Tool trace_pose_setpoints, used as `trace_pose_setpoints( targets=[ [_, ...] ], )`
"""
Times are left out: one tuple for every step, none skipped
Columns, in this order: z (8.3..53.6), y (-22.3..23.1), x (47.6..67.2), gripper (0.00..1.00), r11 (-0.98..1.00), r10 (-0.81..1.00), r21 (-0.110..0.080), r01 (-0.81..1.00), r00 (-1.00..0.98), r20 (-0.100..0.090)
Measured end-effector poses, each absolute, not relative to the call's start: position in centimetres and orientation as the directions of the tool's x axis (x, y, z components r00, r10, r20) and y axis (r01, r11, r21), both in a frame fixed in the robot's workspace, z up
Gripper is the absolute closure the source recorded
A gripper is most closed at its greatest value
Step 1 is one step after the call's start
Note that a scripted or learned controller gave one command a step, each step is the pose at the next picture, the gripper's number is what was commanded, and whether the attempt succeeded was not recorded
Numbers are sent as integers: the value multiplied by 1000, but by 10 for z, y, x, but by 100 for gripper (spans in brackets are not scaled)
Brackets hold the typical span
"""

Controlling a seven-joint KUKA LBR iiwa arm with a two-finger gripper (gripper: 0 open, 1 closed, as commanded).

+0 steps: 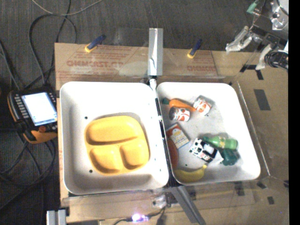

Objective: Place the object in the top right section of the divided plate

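Note:
A yellow divided plate [117,144] lies in the left bin [70,125], with one wide section at the back and two smaller ones at the front; nothing is on it. The loose objects lie in the right bin [243,125]: a carrot [182,104], two small cans [202,105] [179,114], an orange-labelled packet [177,137], a banana [191,174], a green bottle [222,142] and a black-and-white box [204,149]. My gripper [253,49] hangs beyond the right bin's back right corner, high above the bench, open with nothing between its fingers.
A metal divider [155,55] stands behind the seam between the bins. A handheld pendant with a lit screen [36,109] lies left of the left bin. Two clamps [95,42] [194,48] hold the cardboard at the back.

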State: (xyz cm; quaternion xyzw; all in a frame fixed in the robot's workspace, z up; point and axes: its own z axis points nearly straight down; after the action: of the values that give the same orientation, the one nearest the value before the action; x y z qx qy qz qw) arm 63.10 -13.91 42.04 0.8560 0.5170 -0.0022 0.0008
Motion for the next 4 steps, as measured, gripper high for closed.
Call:
trace_pose_setpoints(
  targets=[
    [429, -139, 632, 100, -465, 885, -2, 885, 465, -9],
    [405, 6, 612, 100, -426, 905, -3, 905, 426, -2],
    [411, 59, 634, 100, -315, 949, -2, 949, 315, -3],
    [433, -31, 572, 100, -326, 945, -1, 945, 326, -4]
  ],
)
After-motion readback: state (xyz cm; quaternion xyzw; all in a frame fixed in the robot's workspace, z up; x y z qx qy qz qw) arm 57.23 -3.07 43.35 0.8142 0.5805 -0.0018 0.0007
